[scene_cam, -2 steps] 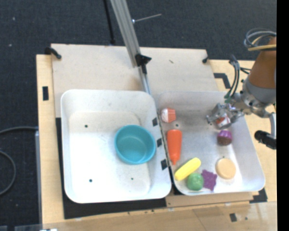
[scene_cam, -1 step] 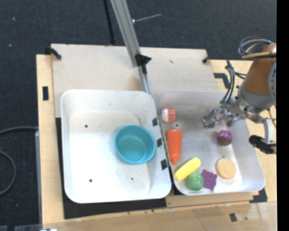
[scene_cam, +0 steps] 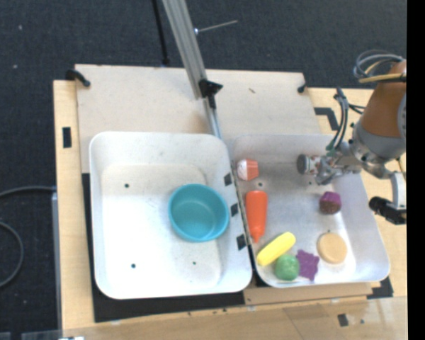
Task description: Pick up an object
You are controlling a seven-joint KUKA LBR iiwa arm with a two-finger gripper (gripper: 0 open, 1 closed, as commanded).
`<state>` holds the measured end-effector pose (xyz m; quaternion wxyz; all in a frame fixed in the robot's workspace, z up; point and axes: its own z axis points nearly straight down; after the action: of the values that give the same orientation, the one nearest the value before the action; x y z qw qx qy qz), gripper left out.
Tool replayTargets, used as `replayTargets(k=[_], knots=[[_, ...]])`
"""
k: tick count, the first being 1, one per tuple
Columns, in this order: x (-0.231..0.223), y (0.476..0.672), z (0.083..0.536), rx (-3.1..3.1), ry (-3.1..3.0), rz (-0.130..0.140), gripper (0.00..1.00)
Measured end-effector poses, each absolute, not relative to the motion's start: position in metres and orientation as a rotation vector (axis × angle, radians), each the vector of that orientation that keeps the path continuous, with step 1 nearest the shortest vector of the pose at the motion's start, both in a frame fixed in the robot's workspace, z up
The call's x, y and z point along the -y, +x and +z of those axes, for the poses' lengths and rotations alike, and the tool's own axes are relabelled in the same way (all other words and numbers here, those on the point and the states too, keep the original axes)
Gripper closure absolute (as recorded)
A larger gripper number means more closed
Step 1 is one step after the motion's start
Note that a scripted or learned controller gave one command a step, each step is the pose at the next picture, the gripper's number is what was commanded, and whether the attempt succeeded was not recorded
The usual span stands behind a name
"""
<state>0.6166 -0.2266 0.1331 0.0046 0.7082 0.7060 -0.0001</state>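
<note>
- Camera view: the worktop (scene_cam: 149,98) carries two shallow white bins side by side, the left bin (scene_cam: 127,275) and the right bin (scene_cam: 365,257).
- The landmark here is the orange carrot (scene_cam: 256,213), lying along the right bin's left wall, thin end toward the bottom of the view.
- Just above the carrot sits a small orange-and-white ball (scene_cam: 248,168).
- Below and right of the carrot lies a yellow banana-shaped piece (scene_cam: 276,248), with a green ball (scene_cam: 287,267) and a purple piece (scene_cam: 309,264) close under it.
- A round tan disc (scene_cam: 332,247) lies further right of those.
- A dark purple lump (scene_cam: 330,202) sits right of the carrot, near mid-bin.
- The claw (scene_cam: 319,168) hangs up and right of the carrot, just above the purple lump; whether it is spread or pinched cannot be told, and nothing is seen gripped.
- Left of the carrot, in the left bin, stands a blue bowl (scene_cam: 198,212).
</note>
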Motion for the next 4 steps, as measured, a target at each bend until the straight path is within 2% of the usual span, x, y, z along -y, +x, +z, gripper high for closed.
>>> replayTargets(k=[1, 2, 3, 4], knots=[[0.22, 0.623, 0.183, -2.221, 2.213, 0.007, 1.0], [0.215, 0.622, 0.242, -2.224, 2.215, 0.001, 1.0], [0.215, 0.623, 0.255, -2.227, 2.212, 0.003, 1.0], [0.166, 0.624, 0.244, -2.227, 2.214, 0.0, 1.0]])
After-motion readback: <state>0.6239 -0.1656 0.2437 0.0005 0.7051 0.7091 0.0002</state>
